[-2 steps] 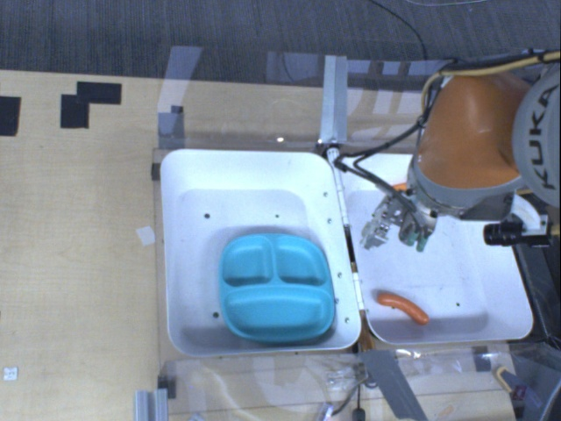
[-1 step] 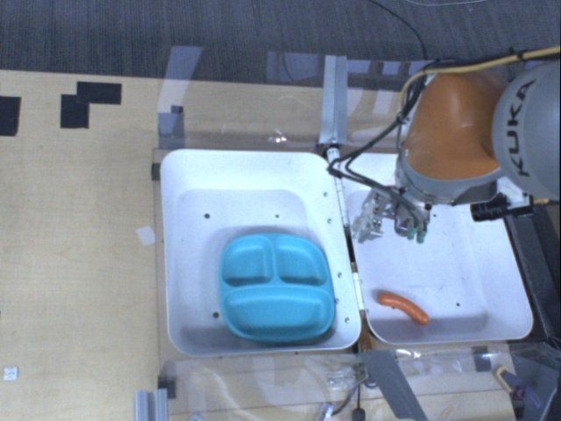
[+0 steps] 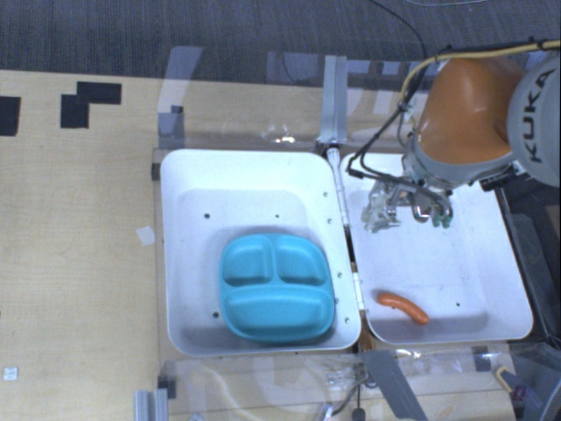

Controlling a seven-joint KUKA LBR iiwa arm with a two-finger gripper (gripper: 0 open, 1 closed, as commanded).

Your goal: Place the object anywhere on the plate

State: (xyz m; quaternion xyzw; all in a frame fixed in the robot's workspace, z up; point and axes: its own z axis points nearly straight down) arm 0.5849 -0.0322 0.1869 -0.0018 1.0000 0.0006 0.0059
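Pale wooden surface [image 3: 79,261] spreads across the lower part of the camera view, with a few black square marks near its upper left corner and dark grey carpet beyond its far edge. Two shallow white plastic bins sit on it side by side, their inner rims touching along a thin metal divider. Inside the left bin [image 3: 188,191], a light blue plastic plate [image 3: 277,288] with three compartments lies flat, toward the near side of the bin floor and closer to the divider than to the left wall. Inside the right bin [image 3: 491,261], a small orange sausage-shaped object [image 3: 403,306] lies flat on the floor close to the near wall, tilted so that its right end points slightly nearer, well apart from the plate and separated from it by both bin rims. From the right, the grey arm with its orange band [image 3: 465,112] reaches in over the far part of the right bin, black cables looping beside it. Its metal hand [image 3: 408,207] hangs over the far left part of that bin, well apart from the orange object, and whether the hand is wide or narrow cannot be told from this angle.
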